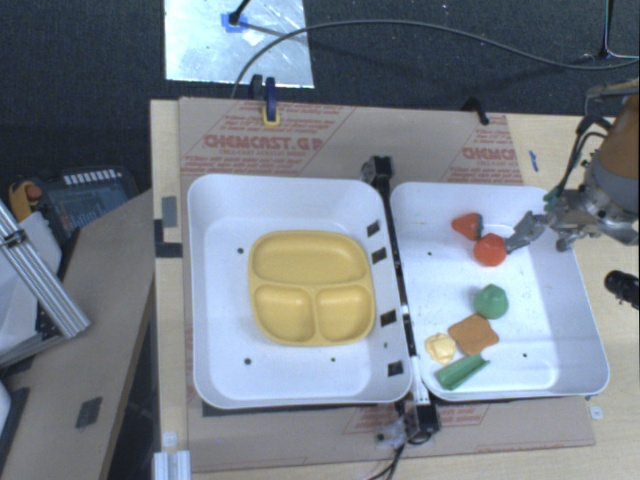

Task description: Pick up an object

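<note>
Most of the arm (622,158) was cut off by the right edge of the frame, so only its wrist and a trace of the orange band could be seen. The end effector (519,236) reached in over the right bin (575,298), its grey fingertip ending just beside a round red-orange object (489,251). Whether the fingers were parted or closed could not be made out at this size, and nothing could be seen gripped between them.

A second red piece (466,225) lay touching or nearly touching the round one on its upper left; its shape was too small to name. Lower in the same bin sat a green round object (491,300), an orange-brown flat piece (473,334), a small yellow piece (440,347) and a long green piece (461,371), the last three bunched near the bin's front left corner.

The left bin (215,298) held a yellow divided tray (310,286) with three compartments, lying flat near the middle.

The brown sheet (330,133) under the bins carried red lettering that read roughly "CHEMCAST GP", printed upside down; a second patch of the same print toward the right was partly hidden by the bin. Behind the bench (165,168), a foil-like square (236,26) lay on the dark floor with a cable (450,36) running across it.
</note>
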Action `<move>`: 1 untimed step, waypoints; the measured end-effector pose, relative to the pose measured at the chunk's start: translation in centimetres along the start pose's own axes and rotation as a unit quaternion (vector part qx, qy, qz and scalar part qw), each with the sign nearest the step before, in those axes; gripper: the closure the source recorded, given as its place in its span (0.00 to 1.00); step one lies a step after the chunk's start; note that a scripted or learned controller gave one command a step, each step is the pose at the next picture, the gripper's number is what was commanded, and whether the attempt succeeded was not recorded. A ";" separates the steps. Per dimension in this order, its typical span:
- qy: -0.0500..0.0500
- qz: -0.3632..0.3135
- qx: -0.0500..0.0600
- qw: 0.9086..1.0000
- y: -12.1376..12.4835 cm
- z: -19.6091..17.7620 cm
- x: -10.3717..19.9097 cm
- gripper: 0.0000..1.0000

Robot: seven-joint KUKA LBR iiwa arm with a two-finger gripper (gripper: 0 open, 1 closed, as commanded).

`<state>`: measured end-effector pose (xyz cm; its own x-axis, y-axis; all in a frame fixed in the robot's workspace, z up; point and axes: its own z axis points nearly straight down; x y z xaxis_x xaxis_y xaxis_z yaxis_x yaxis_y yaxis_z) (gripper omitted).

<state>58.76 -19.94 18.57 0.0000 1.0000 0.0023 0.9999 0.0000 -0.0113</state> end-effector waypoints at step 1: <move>-0.001 -0.002 -0.006 1.000 0.3 -0.8 0.1 0.00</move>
<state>59.09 -19.87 19.37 -0.0035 1.0000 -0.0004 1.0000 0.0035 0.0016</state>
